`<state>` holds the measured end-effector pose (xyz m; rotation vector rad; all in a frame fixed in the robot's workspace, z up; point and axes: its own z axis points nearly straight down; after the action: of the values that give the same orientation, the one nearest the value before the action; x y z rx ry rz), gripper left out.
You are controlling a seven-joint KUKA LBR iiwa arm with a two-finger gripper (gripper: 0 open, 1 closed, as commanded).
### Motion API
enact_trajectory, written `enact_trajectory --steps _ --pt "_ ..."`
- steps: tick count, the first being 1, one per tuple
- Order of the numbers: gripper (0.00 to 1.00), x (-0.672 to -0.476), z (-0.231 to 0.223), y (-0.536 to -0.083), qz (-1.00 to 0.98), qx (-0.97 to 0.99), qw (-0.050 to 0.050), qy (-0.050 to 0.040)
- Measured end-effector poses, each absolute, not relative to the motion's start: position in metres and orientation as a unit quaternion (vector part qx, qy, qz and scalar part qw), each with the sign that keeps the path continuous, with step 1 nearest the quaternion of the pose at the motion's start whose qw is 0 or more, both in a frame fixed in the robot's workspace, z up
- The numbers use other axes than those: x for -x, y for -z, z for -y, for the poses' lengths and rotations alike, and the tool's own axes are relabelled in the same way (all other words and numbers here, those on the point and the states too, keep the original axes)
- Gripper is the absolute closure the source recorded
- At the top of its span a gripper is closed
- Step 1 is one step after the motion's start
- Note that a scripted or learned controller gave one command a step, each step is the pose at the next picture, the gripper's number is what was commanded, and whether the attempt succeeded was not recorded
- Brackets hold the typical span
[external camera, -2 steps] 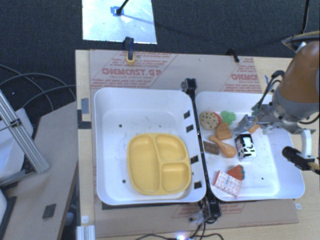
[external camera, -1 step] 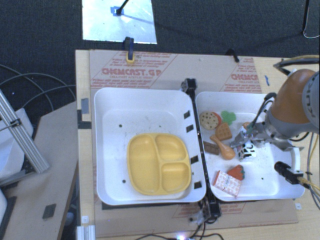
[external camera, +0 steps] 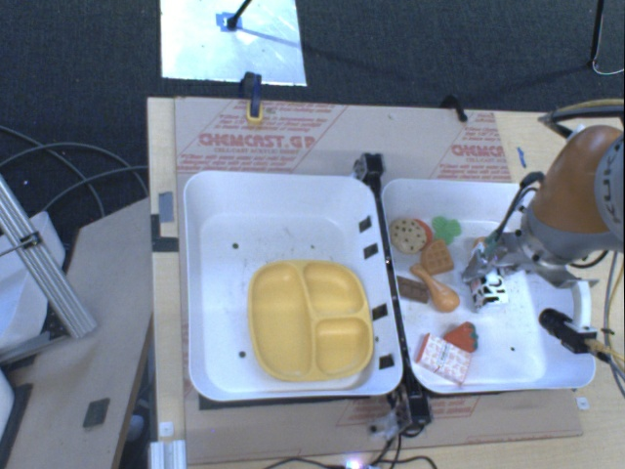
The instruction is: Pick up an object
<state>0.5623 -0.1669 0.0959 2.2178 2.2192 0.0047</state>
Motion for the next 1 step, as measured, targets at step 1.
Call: enact_trajectory --steps 1 --pt "1.0 -0.6027 0.0898 -0.0899 -0.711 -0.703 0.0 -0.0026"
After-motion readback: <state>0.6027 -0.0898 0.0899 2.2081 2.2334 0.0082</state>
